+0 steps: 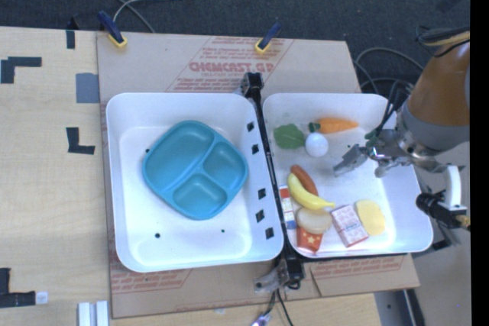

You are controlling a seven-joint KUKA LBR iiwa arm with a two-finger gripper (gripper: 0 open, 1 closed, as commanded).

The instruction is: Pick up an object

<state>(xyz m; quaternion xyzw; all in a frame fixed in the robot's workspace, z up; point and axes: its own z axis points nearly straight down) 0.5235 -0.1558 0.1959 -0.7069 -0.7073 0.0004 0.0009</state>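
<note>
The right bin holds several toy foods: an orange carrot, a green leaf, a white ball, a red sausage, a yellow banana, a beige round piece, a small red-and-white carton and a yellow block. My gripper hangs over the right bin's middle, right of the white ball and below the carrot. It is open, with one finger pointing left and nothing between the two.
A blue divided plate lies in the left bin. A red packet sits at the right bin's front, beside the divider between the bins. The arm's orange band is over the right rim.
</note>
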